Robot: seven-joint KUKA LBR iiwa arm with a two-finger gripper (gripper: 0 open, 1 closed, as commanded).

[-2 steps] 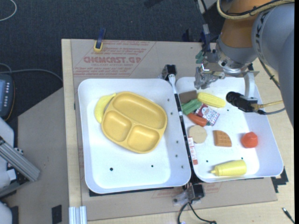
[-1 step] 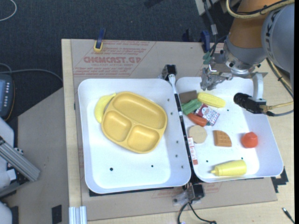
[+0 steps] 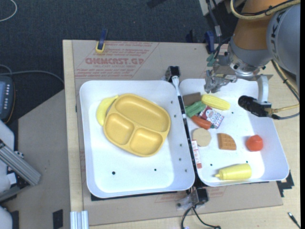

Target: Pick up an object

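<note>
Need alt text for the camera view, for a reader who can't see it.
A grey and orange robot arm hangs its tool over the far end of the right bin, just above a toy corn cob among other small play foods. The left bin holds a yellow divided plate.

yellow clamp (image 3: 100, 46), brown board (image 3: 143, 56), dark carpet (image 3: 57, 13)

1. A robotics lab, set up as a test bench.
2. A board (image 3: 119, 61) clamped (image 3: 100, 46) flat carries two white bins (image 3: 90, 128).
3. Loose cables (image 3: 286, 109) run across dark carpet (image 3: 47, 13).
4. Toy food (image 3: 215, 101) and a yellow tray (image 3: 136, 125) serve as props under the arm (image 3: 262, 23).
</note>
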